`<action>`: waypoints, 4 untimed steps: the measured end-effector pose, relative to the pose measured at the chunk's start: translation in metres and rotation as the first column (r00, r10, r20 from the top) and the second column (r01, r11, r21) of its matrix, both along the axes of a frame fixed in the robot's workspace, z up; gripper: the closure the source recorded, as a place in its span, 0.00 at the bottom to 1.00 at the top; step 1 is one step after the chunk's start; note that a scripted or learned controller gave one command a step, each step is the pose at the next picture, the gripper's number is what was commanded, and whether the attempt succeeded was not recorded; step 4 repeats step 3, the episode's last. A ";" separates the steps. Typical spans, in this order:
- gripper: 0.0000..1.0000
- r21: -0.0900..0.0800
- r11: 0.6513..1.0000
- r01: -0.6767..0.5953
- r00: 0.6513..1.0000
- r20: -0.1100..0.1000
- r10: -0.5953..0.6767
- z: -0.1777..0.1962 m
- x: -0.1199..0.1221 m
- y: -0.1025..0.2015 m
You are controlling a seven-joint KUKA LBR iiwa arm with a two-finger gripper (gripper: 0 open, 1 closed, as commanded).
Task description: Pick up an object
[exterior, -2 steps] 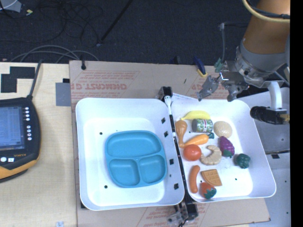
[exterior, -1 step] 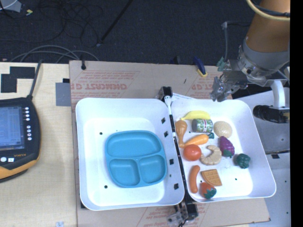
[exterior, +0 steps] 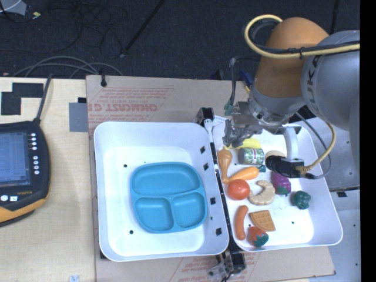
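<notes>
Claw low over the back of the toy-food bin, nothing picked yet.

From the left: a teach pendant [exterior: 17, 169] on the worktop [exterior: 64, 239], then a blue divided plate [exterior: 168, 195] in the left bin [exterior: 111, 140]. The right bin [exterior: 323, 228] is crowded with a carrot [exterior: 244, 173], tomato [exterior: 238, 189], sausage [exterior: 240, 221], cracker [exterior: 262, 220], small can [exterior: 252, 155] and broccoli [exterior: 301, 200]. The claw [exterior: 234, 135] hangs by the can; whether it's open, I cannot tell. These look like light, hard, slick plastic, so pinching the carrot across its middle seems the safest bet.
</notes>
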State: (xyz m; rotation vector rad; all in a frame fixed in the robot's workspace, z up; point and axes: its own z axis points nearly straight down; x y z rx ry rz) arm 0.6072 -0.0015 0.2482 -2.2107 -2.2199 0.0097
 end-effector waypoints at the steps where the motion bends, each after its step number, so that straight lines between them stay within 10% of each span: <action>1: 1.00 0.001 1.000 -0.002 1.000 0.022 0.002 0.140 -0.021 0.042; 2: 1.00 -0.003 1.000 0.005 1.000 -0.006 -0.005 0.007 -0.068 0.052; 3: 1.00 0.003 1.000 0.000 1.000 0.022 0.000 0.160 -0.129 0.065; 4: 1.00 0.003 1.000 0.000 1.000 0.022 0.000 0.160 -0.129 0.065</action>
